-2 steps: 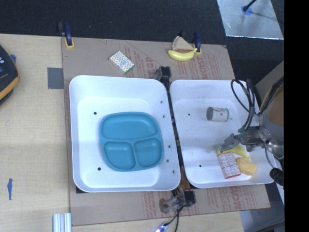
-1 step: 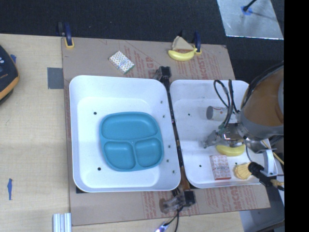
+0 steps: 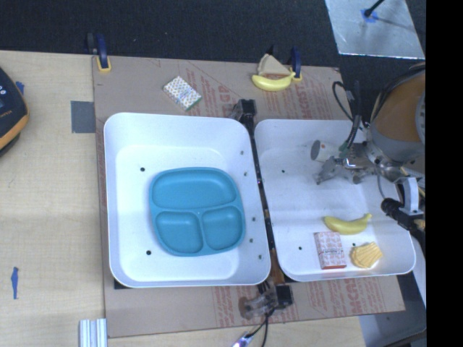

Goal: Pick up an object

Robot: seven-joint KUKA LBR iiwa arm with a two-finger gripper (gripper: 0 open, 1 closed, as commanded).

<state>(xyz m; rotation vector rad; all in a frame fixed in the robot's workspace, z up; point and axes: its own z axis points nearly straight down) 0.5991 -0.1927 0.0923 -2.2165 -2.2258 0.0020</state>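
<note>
In the right bin (image 3: pixel 289 259) lie a yellow banana (image 3: pixel 347 224), a red-and-white packet (image 3: pixel 330 249) and a yellow ridged chip (image 3: pixel 366 254), all near the front. My gripper (image 3: pixel 319 164) hangs over the bin's bare back half, reaching in from the right. Its two grey fingers are spread apart and hold nothing. The banana lies a little in front of it and to its right. The left bin (image 3: pixel 123 259) holds a blue divided plate (image 3: pixel 196 210).
Behind the bins on the cardboard lie a second banana (image 3: pixel 272 82) beside a wedge-shaped toy, and a small patterned packet (image 3: pixel 181 92). A yellow-and-black device (image 3: pixel 9 114) sits at the far left edge. Cables hang by the arm (image 3: pixel 398 121).
</note>
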